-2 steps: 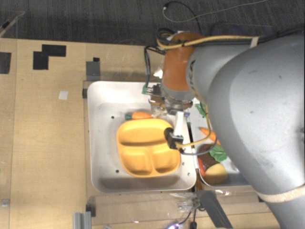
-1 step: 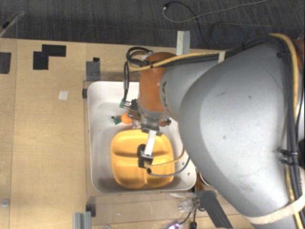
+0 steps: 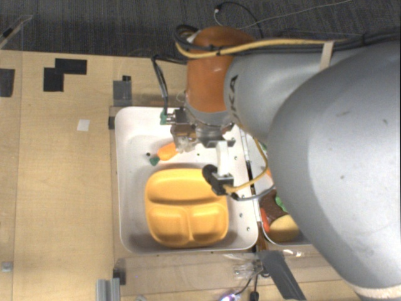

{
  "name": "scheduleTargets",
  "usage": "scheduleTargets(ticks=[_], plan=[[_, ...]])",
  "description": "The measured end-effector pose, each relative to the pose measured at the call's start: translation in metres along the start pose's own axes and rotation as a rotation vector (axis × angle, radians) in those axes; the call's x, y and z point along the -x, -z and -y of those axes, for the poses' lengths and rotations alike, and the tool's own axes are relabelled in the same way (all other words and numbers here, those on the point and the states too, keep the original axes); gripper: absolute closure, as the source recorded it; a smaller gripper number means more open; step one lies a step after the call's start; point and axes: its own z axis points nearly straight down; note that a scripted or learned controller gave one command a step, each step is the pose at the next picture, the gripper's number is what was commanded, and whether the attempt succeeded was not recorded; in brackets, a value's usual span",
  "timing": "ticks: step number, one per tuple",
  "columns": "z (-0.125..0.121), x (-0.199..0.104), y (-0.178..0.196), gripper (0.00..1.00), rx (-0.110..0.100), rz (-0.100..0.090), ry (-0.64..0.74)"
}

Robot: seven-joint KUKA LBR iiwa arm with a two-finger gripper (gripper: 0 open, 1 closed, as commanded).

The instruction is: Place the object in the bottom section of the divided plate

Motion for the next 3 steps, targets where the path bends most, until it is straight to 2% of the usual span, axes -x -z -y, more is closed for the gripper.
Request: scheduleTargets(ticks=[1, 2, 3], plan=[[0.013, -0.048, -0.086, 1.00, 0.009, -0.005, -0.196], [0.010, -0.050, -0.070, 1.00, 0.009, -0.002, -0.455], [0.064, -0.055, -0.084, 1.00, 0.020, -0.013, -0.481]])
